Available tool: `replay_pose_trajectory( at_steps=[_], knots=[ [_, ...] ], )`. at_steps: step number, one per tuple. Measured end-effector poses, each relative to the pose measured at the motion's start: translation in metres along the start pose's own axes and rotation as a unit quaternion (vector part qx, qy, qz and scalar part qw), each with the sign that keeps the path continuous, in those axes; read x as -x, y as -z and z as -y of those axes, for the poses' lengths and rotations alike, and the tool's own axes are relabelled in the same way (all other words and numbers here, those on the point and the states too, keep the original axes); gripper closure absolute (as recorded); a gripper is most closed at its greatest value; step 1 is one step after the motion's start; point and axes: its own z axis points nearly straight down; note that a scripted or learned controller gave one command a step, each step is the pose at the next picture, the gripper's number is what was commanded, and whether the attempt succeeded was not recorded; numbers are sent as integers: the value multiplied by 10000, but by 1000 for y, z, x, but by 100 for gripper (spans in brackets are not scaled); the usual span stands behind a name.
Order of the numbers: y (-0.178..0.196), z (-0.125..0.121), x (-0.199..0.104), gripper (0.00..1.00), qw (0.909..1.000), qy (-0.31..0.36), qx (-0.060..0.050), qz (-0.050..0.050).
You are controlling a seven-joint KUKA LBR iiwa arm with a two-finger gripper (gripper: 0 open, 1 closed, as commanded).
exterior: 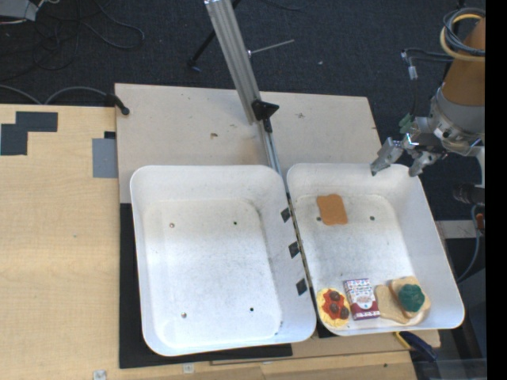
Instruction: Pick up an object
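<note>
The claw (pixel 400 158) hangs released over the right bin's (pixel 432 220) far rim, grasping nothing. In that bin lie a flat orange-brown piece (pixel 332 209) near the far end and, along the near edge, a round red-and-yellow toy (pixel 333 307), a small red-and-white carton (pixel 361 299) and a tan piece topped with green (pixel 407 298). The left bin (pixel 158 204) sits beside it on a pale wooden desk (pixel 55 236), dark carpet with cables (pixel 95 14) beyond.

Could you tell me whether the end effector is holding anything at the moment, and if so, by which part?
Nothing is held. The end effector hangs open over the right bin's far rim, with no object between its fingers.
</note>
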Motion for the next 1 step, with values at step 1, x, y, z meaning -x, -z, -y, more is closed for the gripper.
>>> replay_pose_trajectory(
  at_steps=[1],
  knots=[
    [4,-1,-1,0,10000,18,22,7]
  ],
)
